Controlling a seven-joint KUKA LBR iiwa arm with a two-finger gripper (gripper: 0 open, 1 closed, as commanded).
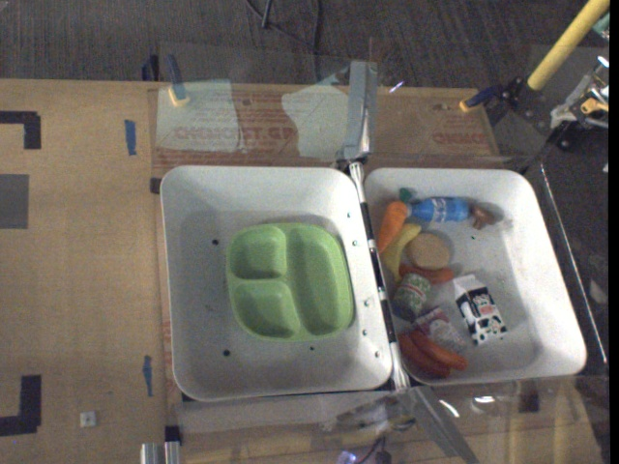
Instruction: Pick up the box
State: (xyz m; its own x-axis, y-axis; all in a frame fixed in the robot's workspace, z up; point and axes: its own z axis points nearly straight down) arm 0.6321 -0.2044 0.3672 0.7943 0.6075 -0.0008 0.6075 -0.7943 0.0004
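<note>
White box (pixel 481 315) in right bin (pixel 546 259), beside sausages (pixel 432 353).

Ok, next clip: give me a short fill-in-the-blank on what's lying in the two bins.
1. The green tray lies in the ____ bin.
2. The small milk box lies in the ____ bin.
3. The cap of the water bottle is coloured ____.
4. The green tray has ____ compartments.

Missing words: left; right; blue; three
</note>
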